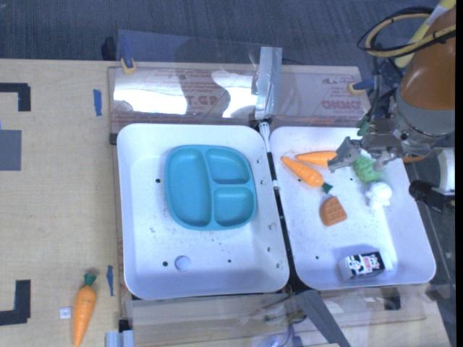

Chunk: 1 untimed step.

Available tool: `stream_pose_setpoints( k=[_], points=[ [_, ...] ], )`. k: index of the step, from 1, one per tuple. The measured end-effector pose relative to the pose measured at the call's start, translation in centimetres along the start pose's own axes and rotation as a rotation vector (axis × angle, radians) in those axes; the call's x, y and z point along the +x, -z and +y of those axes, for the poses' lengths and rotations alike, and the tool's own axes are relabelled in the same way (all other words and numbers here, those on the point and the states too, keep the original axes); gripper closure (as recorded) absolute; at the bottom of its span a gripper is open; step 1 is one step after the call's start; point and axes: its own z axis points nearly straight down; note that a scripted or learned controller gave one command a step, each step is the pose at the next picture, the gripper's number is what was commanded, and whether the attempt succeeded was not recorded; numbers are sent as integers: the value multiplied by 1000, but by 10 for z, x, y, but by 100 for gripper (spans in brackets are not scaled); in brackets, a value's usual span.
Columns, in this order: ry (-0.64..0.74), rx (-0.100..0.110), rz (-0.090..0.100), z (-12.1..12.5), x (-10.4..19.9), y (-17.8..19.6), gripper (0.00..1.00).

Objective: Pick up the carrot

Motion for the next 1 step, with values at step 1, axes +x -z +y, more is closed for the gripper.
stream_pose_setpoints(
  k=[1],
  points=[
    [386, 3, 1, -68, 30, -79, 0]
  ],
)
